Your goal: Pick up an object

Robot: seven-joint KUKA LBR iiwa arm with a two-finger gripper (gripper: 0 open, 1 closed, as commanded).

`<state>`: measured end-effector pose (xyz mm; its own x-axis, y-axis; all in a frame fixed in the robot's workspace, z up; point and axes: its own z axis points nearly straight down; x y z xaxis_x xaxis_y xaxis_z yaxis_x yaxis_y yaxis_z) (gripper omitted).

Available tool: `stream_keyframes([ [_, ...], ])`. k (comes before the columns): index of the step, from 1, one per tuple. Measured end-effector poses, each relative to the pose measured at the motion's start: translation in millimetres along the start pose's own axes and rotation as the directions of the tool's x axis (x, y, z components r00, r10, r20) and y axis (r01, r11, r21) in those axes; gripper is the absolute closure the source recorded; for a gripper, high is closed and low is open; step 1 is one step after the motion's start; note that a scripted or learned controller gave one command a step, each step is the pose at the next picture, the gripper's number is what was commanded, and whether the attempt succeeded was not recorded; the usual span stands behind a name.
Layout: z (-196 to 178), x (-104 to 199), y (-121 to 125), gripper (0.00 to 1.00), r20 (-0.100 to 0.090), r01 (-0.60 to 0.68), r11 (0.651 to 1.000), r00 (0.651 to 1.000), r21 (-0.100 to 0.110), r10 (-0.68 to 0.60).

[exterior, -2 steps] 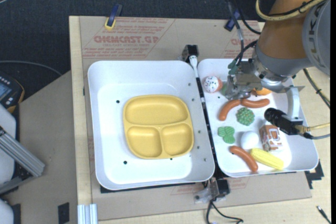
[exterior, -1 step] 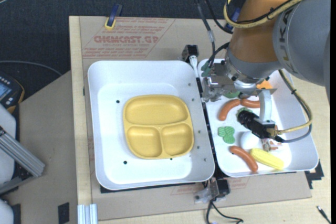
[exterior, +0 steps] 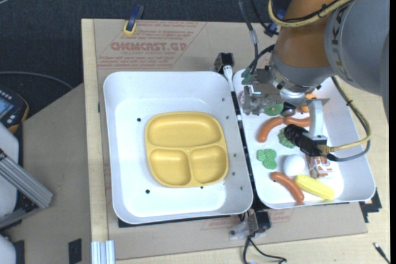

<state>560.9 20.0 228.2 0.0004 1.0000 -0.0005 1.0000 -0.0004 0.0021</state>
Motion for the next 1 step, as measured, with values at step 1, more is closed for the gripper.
stream_keyframes([
  [1, -6.8, 10.2, -5.3, 1.0, -0.001, 0.002, 1.0, 1.0, 0.0, -0.002],
])
